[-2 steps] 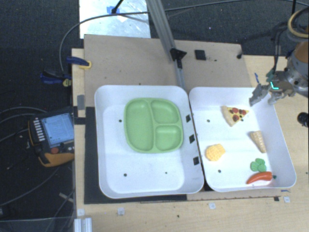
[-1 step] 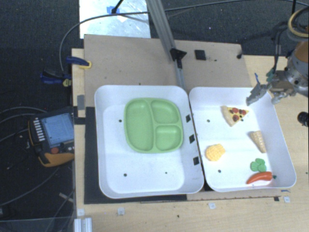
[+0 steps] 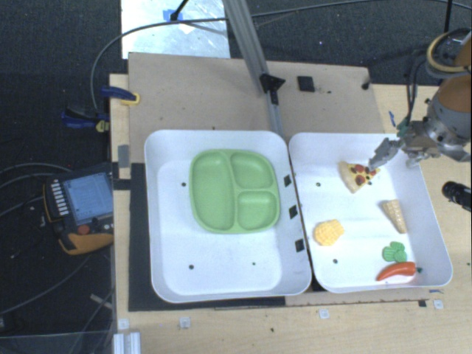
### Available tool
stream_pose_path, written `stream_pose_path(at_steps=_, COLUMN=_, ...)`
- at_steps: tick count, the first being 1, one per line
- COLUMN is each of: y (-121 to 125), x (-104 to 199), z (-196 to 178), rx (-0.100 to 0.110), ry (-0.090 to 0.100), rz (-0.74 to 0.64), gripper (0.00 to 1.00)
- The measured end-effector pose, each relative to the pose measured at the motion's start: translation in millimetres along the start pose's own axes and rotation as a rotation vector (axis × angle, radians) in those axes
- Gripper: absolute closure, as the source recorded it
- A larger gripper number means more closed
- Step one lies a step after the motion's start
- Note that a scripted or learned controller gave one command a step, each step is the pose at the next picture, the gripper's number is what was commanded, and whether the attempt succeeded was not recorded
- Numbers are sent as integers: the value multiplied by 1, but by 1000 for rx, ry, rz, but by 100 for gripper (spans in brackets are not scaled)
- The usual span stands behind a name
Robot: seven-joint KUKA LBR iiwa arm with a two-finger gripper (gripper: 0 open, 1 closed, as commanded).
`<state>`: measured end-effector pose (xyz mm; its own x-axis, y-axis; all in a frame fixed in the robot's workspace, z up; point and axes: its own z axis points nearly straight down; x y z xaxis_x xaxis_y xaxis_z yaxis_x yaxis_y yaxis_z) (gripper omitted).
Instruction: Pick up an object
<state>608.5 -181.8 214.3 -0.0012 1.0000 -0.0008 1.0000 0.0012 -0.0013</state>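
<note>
The right bin [image 3: 435,220] holds several toy foods. A pizza slice [image 3: 356,175] lies at its upper middle and a yellow corn piece [image 3: 328,232] lower left. A beige cone [image 3: 394,214] sits right of centre. A green vegetable [image 3: 394,253] and a red sausage [image 3: 396,271] lie in the near right corner. My gripper [image 3: 396,161] hangs over the bin's upper right part, open, with nothing between its fingers. Its left finger [image 3: 382,155] points down-left, and its tip is just right of the pizza slice.
A green divided plate [image 3: 236,190] lies in the left bin [image 3: 169,271]. A grey pole [image 3: 247,35] slants over the bench behind the bins. Cables and a hand-held controller [image 3: 80,201] sit off the bench to the left.
</note>
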Motion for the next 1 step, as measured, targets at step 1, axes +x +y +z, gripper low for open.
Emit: stream_pose_path(at_steps=1, y=3, x=8, z=59, rx=2, ry=2, rz=-4, gripper=0)
